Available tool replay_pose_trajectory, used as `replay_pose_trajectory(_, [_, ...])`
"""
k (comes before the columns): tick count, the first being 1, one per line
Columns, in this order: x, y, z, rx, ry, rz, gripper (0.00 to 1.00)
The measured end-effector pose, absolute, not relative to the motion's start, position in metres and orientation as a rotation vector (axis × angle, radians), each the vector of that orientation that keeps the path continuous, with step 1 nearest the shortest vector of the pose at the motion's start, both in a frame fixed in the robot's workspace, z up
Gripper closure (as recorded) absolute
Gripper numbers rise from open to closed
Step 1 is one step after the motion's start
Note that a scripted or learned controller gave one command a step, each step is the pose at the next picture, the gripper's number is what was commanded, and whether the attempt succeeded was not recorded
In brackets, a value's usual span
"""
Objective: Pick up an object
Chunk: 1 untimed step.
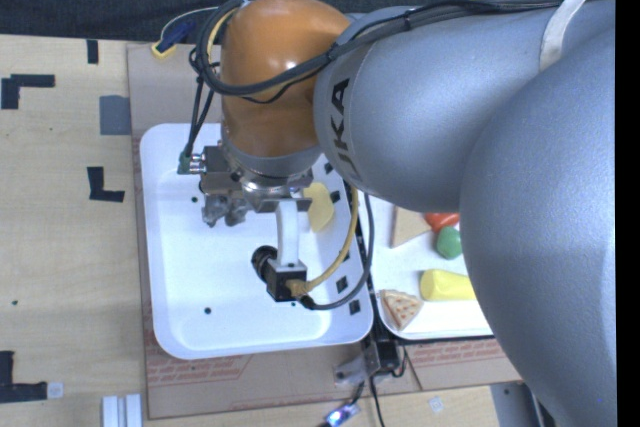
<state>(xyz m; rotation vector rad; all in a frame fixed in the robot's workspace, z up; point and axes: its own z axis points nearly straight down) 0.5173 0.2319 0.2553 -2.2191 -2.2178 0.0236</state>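
Just pincer (225,212) low over left bin (175,285), near pale yellow piece (322,207).

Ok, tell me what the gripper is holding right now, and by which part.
Cannot be told. The gripper hangs over the left bin, near a pale yellow piece, with its tip hidden under the wrist.

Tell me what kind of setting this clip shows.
Probably a robot lab bench: a large grey arm with an orange band reaches over two shallow white plastic bins, and small plastic toy foods lie in the right bin.
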Motion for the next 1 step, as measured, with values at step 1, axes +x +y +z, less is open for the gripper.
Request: replay_pose_trajectory(1, [0.4851, 0.2340, 0.4633, -2.219, -2.229, -0.025, 1.00])
